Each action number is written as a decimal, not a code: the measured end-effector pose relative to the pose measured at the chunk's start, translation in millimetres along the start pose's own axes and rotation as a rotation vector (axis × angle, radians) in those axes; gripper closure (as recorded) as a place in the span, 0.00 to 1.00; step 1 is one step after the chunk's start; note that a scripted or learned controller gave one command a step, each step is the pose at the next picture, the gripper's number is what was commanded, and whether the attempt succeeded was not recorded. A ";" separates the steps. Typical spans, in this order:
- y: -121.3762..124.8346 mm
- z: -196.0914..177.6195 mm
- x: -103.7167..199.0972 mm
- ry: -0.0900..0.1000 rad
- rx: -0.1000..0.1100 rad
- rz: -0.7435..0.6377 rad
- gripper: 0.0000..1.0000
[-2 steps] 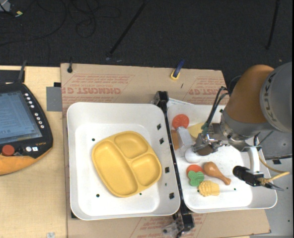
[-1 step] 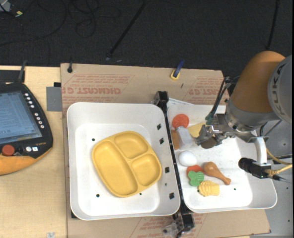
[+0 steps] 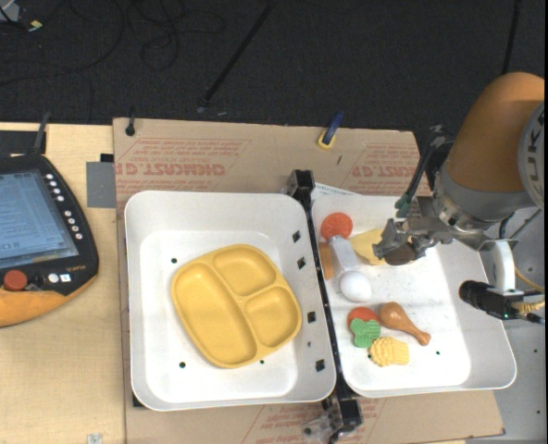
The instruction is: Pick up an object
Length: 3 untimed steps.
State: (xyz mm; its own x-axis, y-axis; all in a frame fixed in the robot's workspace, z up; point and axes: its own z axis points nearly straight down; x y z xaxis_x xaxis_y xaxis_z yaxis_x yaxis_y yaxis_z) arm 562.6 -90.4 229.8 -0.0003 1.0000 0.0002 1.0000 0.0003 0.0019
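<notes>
The right bin (image 3: pixel 478 354) holds several toy foods: a red tomato (image 3: pixel 337 225), a white egg (image 3: pixel 354 286), a brown drumstick (image 3: pixel 403 322), a yellow corn cob (image 3: pixel 389 351), a green piece (image 3: pixel 365 335) with a red piece (image 3: pixel 362 316) beside it, and a pale yellow piece (image 3: pixel 367 244). My gripper (image 3: pixel 396 250) hangs low over the upper middle of that bin, right beside the pale yellow piece and above the egg. The wrist body hides its fingers.
The left bin (image 3: pixel 154 248) carries a yellow divided tray (image 3: pixel 235 303). A black divider (image 3: pixel 313 276) separates the bins. A teach pendant (image 3: pixel 29 239) lies on the bench at the far left. The arm's orange band (image 3: pixel 501 128) fills the upper right.
</notes>
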 end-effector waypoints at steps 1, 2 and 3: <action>-16.4 -7.5 56.8 0.003 0.005 -0.004 1.00; -22.8 -1.8 107.5 0.002 0.006 -0.003 1.00; -50.8 -7.5 153.7 0.002 0.007 -0.003 1.00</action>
State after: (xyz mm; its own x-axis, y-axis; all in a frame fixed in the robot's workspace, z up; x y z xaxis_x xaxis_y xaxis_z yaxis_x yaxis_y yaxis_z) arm 511.7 63.3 237.2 -0.0037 1.0000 0.0025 1.0000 0.0037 -0.0053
